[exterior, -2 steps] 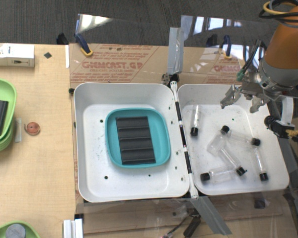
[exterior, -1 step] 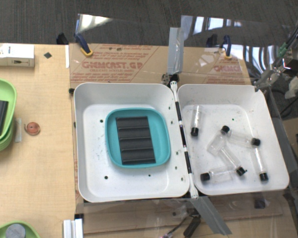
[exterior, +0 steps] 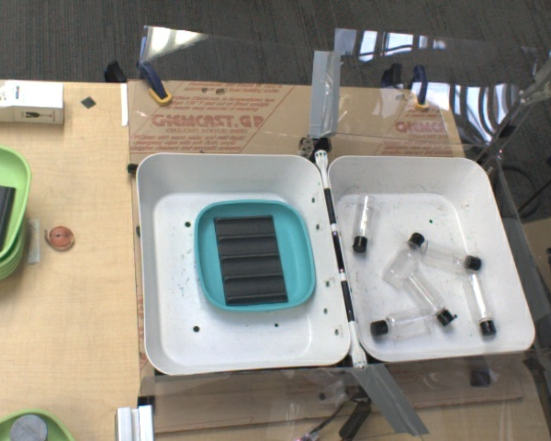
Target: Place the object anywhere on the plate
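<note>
Hand state cannot be told. Clear vials are scattered in the right bin; teal plate is seated in the left bin. Risk: round, slick vials may be pinched off-centre and dropped short of the plate.

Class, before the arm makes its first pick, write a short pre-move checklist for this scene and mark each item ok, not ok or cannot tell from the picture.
1. Teal square plastic plate lies flat in the left white bin: ok.
2. Plate has room for an object: cannot tell; a black ribbed insert covers its middle.
3. Clear plastic tubes with black caps lie in the right white bin: ok.
4. A tube lies apart from the others for an easy pick: ok; the tube nearest the divider lies alone.
5. Centre tubes separated: not ok; several overlap.
6. Divider between the bins is unobstructed: ok.
</note>
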Robot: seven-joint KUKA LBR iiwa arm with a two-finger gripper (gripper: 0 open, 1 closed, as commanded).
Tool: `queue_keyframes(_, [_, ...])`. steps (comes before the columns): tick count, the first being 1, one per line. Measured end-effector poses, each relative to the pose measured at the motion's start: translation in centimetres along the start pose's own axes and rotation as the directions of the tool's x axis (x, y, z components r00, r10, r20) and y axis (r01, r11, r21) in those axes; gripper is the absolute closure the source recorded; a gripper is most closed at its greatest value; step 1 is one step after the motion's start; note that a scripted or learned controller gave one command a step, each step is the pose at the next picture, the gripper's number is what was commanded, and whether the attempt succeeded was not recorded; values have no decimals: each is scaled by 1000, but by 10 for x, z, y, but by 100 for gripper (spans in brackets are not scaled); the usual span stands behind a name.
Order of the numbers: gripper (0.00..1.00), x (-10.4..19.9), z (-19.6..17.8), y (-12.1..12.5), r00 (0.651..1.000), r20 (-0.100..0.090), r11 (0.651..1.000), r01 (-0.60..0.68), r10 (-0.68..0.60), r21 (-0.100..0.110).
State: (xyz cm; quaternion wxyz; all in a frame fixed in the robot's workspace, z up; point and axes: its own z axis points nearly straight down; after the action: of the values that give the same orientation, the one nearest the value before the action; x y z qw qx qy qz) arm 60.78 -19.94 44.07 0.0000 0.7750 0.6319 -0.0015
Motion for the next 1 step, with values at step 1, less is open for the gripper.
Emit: queue_keyframes(1, [0, 3, 1, 52, 998, 0, 998, -62, 62, 1])
